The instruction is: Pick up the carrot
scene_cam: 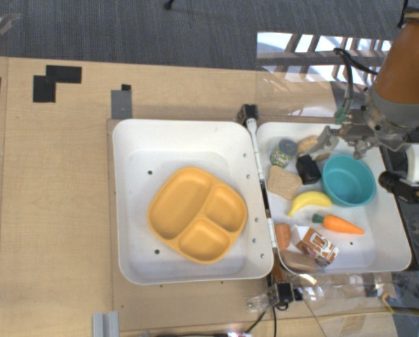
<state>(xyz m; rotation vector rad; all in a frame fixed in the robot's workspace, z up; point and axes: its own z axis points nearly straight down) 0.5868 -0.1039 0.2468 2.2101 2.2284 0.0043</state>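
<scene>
In the right bin, carrot [339,224] at 6 o'clock of bowl [348,180]; hand [351,133] state unclear, should drop squarely across its middle.

Left bin [135,188]: yellow divided plate [197,213], lying flat.
Right bin [398,248]: carrot [339,224] (leaf end to the left) just below the teal bowl [348,180]; banana [310,203] beside it.
Also there: toast [284,182], small box [316,246].
Arm [406,76]: above the bin's far right corner.
</scene>
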